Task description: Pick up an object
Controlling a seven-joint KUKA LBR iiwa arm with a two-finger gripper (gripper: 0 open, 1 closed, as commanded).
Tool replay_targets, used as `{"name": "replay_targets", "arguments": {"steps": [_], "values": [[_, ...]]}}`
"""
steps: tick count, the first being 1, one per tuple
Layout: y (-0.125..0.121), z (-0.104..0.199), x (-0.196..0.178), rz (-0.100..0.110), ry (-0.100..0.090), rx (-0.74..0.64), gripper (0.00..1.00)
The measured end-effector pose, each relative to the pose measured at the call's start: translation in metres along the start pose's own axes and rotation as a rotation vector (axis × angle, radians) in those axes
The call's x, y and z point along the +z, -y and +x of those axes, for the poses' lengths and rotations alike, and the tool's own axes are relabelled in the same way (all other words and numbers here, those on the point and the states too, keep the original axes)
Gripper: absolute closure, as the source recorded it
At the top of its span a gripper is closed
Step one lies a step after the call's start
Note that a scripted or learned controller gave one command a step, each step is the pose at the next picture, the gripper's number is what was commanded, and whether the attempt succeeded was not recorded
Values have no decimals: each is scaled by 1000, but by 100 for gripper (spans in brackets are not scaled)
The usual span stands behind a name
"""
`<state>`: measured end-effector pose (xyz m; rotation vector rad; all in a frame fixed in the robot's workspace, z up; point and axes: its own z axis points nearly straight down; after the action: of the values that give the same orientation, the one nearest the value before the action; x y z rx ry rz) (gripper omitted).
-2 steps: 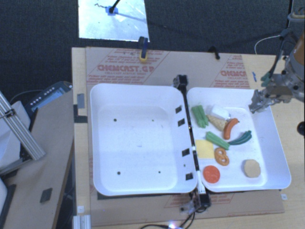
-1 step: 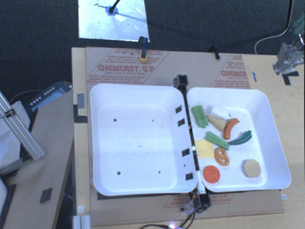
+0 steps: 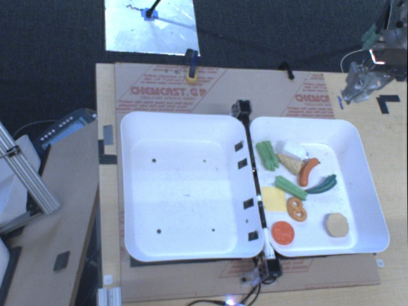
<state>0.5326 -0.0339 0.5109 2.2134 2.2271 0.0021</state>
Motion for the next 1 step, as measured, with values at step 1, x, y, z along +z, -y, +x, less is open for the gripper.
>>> {"name": "replay_targets", "arguments": {"steps": [1], "values": [[-26, 17, 26, 1, 0, 0, 100]]}}
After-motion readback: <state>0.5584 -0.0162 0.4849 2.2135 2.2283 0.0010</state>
